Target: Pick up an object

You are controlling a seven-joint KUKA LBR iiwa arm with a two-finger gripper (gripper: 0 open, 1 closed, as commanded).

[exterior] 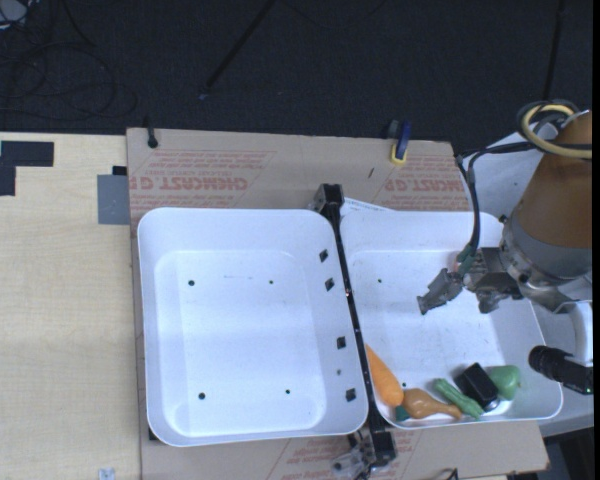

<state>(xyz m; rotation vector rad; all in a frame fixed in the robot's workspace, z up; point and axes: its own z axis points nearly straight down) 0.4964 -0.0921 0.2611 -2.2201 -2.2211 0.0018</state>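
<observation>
My hand (442, 293) hung over the middle of the right bin (400, 243), and honestly I couldn't tell if it was open or closed. Nothing visible in it. The stuff sat bunched in the near corner: an orange carrot-shaped thing (382, 372), a green toy (502, 378), a black block (476, 382).

Two shallow white bins (242, 248): smooth, slightly glossy plastic. Brown printed cardboard sheet (280, 168): matt paper. Pale bench (50, 308): light wood-grain finish.
</observation>
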